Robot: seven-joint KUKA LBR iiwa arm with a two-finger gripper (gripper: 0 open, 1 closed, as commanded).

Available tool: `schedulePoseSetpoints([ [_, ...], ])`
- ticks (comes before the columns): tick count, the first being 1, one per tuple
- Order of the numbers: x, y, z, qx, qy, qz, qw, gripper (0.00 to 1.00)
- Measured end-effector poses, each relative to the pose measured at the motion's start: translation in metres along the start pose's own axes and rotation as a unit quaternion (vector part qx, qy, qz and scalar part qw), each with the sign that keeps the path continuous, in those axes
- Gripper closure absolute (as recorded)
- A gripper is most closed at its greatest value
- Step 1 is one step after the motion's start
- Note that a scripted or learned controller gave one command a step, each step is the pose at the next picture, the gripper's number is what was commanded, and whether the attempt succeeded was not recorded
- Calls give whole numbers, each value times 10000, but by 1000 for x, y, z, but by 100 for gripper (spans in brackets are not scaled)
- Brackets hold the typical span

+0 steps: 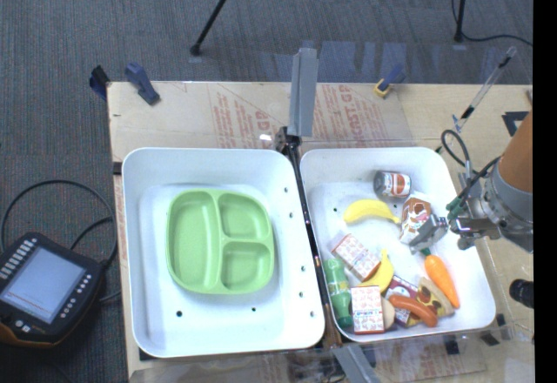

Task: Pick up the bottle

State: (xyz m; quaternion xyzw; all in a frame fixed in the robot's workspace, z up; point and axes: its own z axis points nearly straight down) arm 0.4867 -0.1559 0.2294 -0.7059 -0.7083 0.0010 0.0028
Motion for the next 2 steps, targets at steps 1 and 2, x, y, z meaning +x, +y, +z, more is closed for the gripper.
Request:
schedulePoseSetpoints([
  [1, 43, -10, 140, -30, 4, 1869, 9824, 0],
  [2, 73, -7, 138, -79, -9, 2910, 9567, 0],
])
